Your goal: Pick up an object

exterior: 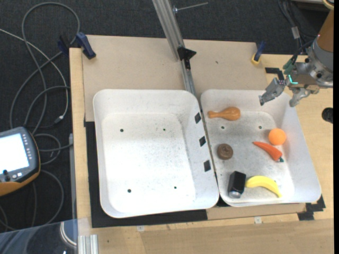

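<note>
Your table (132, 57) carries two bins; the right bin (304, 168) holds the banana (263, 184), carrot (268, 150), drumstick (224, 113), black block (236, 183), orange ball (277, 136) and brown puck (225, 151). The end effector (282, 93) hovers spread wide, empty, over the far right corner. You're at approach; next, lower onto one object.

Bright, even overhead light, soft faint shadows, slightly grainy picture, sharp throughout.

Both white bins (153, 157) are seen from a single fixed camera mounted above the surface (137, 62), angled downward at moderate distance; the arm (323, 52) is framed entering from the right.
</note>
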Robot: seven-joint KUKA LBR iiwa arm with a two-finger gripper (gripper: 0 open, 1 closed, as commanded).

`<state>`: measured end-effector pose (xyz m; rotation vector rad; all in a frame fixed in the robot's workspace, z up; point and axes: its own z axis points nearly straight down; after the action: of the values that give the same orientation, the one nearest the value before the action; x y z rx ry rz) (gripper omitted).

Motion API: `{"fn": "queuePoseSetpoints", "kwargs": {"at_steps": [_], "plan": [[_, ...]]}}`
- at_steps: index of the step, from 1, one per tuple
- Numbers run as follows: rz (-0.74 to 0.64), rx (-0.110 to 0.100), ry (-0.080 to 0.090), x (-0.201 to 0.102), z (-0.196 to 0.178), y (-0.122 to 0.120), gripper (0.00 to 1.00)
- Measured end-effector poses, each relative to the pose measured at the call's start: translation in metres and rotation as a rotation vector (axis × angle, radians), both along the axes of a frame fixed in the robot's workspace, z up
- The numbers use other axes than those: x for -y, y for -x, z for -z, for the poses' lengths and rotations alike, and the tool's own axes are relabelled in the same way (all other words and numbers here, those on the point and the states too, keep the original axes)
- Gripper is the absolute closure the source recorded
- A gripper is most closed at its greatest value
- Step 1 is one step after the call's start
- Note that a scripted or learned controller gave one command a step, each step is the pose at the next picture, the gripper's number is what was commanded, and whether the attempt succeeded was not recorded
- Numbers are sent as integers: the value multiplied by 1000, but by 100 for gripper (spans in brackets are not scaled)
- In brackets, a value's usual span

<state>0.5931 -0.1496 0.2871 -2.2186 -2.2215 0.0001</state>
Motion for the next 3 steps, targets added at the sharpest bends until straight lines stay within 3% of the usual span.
{"fn": "queuePoseSetpoints", "kwargs": {"at_steps": [1,3], "plan": [[1,-6,-1,-2,61,-5,0],[2,-5,-1,2,149,3,0]]}}
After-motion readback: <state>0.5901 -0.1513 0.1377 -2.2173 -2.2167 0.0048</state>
